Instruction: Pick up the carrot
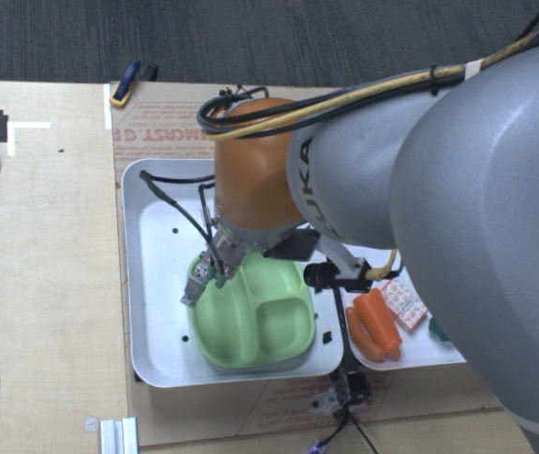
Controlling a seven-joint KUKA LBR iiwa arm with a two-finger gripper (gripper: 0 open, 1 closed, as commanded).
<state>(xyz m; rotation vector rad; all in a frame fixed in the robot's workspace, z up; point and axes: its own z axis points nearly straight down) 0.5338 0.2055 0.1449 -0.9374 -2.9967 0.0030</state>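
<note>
Orange and glossy, the carrot (375,323) is lying in the right bin (440,353), just beside a small red-patterned packet (405,304), and nothing is touching it. You are looking at a hand (203,277) that is hanging over the left bin (156,253), at the left edge of a green divided dish (255,315), well apart from the carrot. Whether that hand is clenched or released, you cannot tell from here. By my reading, the pick is not yet begun: you are still needing the reach across, the descent and the grasp. White letters "UKA" are showing on the arm (300,178), and mirrored red print is running along the cardboard (161,132) behind the bins, too reversed to read surely.
</note>
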